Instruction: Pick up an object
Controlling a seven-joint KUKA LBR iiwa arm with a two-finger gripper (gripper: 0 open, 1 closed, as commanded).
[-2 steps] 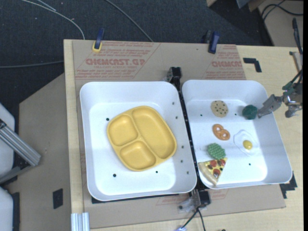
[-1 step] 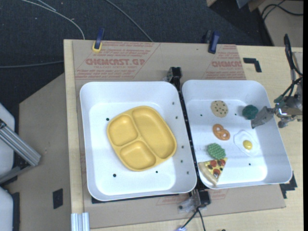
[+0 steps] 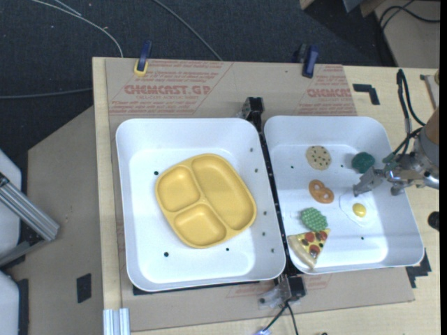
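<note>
Fried egg [image 3: 358,210] toy lies in the right bin [image 3: 398,253], just beside the jaws.

On the left, a yellow divided plate [image 3: 204,199] sits in the left bin [image 3: 133,187]. In the right bin, from left to right, are a pizza slice [image 3: 309,246], a green piece [image 3: 314,219], a pretzel [image 3: 321,191], a cookie [image 3: 319,157], the egg and a dark green piece [image 3: 362,162]. The gripper [image 3: 364,184] hangs over the egg's upper edge; I cannot tell how wide the jaws stand, and nothing shows between them. The egg looks light, flat, stiff and probably smooth, so I judge the raised yolk or the thin rim is the best place to take hold of it.
</note>
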